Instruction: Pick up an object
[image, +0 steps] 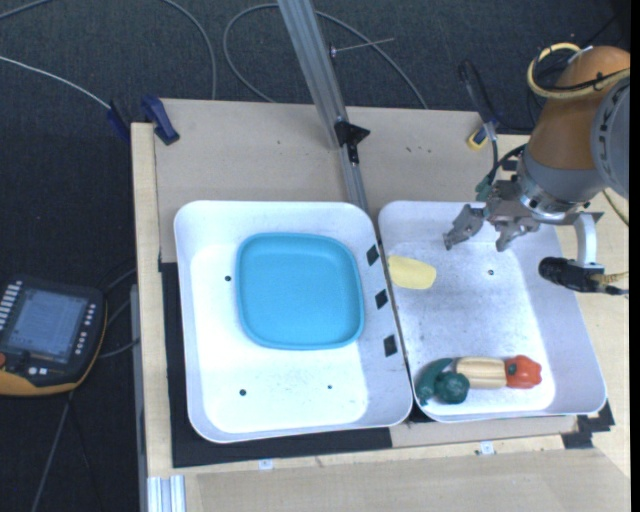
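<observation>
In the right bin (560, 330), the hand (487, 232) hovers spread, gripping nothing; yellow object (411, 272) lies at its eight o'clock, apart.

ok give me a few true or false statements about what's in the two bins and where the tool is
1. A blue tray lies in the left bin. True.
2. The yellow piece lies in the left bin. False: it lies in the right bin, near its left wall.
3. The tool hangs over the upper part of the right bin with its fingers spread and nothing between them. True.
4. The green object, tan object and red object are scattered to separate corners. False: they sit together in a row along the right bin's near edge.
5. The tool is touching the yellow piece. False: they are apart.
</observation>
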